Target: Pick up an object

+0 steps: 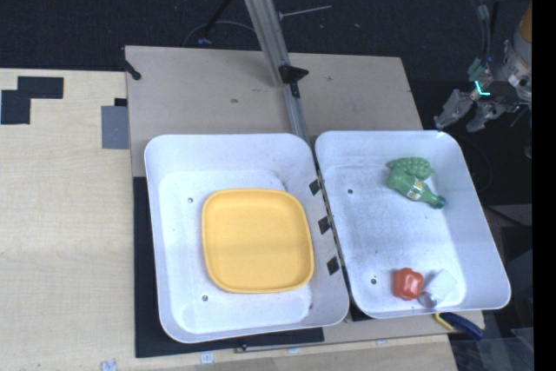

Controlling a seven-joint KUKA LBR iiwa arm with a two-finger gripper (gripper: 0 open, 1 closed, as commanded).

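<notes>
Two bins, nothing lifted yet; gripper off the right bin's far corner (open or shut, cannot tell); next, probably down toward green broccoli toy.

Tan bench, two white bins side by side (touching), left bin, right bin

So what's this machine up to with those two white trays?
It is meant to pick something up, but nothing is in its grasp yet. The gripper hovers off the far right corner of the right bin, which holds a green toy and a red object. The left bin holds a yellow plate.
</notes>
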